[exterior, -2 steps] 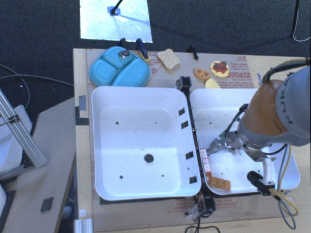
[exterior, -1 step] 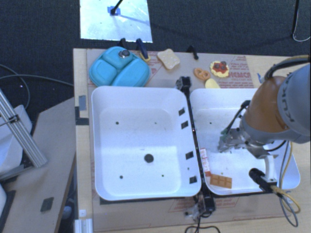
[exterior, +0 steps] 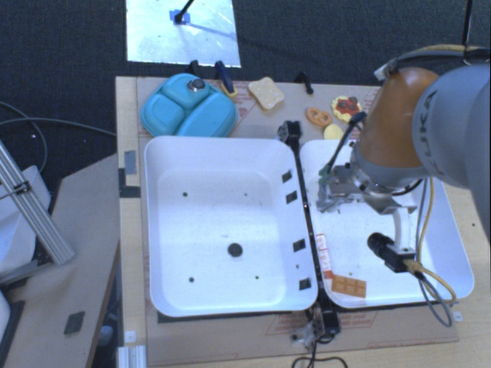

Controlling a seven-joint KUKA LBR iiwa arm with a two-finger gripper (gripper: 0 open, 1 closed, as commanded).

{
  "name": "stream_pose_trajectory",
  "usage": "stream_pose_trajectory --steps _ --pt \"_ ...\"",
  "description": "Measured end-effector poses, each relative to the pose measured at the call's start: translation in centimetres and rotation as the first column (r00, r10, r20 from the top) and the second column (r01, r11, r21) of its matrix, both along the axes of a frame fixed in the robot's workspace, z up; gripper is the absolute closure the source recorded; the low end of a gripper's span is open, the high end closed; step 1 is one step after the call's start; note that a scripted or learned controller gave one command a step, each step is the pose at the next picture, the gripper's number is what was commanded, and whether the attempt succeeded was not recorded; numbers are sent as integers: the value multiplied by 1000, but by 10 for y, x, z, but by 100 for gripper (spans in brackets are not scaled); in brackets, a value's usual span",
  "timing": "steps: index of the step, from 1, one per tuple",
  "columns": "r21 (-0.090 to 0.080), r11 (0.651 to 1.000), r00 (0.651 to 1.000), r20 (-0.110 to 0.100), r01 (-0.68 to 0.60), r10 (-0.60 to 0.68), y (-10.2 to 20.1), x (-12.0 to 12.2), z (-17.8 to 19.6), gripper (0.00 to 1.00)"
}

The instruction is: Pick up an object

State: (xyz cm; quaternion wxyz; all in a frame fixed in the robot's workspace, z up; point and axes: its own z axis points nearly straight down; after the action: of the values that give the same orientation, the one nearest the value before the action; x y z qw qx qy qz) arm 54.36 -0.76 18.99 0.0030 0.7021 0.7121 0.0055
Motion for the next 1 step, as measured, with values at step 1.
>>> stream_pose_trajectory --steps 1 --pt "-2 1000 1000 -14 8 -8 34 -59 -6 100"
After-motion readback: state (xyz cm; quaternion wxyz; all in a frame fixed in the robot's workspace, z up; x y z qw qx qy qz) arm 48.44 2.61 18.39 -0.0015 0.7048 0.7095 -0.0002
